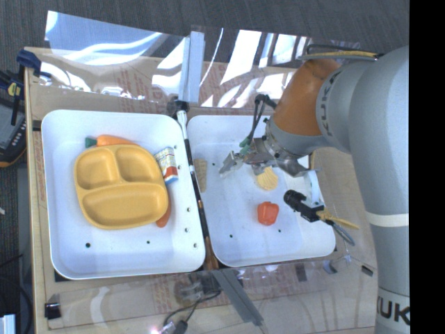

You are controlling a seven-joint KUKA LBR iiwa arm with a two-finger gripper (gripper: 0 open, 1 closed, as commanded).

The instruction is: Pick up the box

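The box (167,165) is small and white with red and blue print. It lies in the left bin (62,249), against the right rim of a yellow divided plate (119,186). My gripper (233,160) hangs over the upper middle of the right bin (229,249), its fingers pointing left and open with nothing between them. The bins' shared walls and roughly a hand's width separate it from the box.
An orange carrot (111,140) peeks out behind the plate, and another orange piece (163,219) shows at its lower right. The right bin holds a tan piece (201,172) by its left wall, a pale yellow piece (267,181) under the wrist, and a red fruit (268,213).
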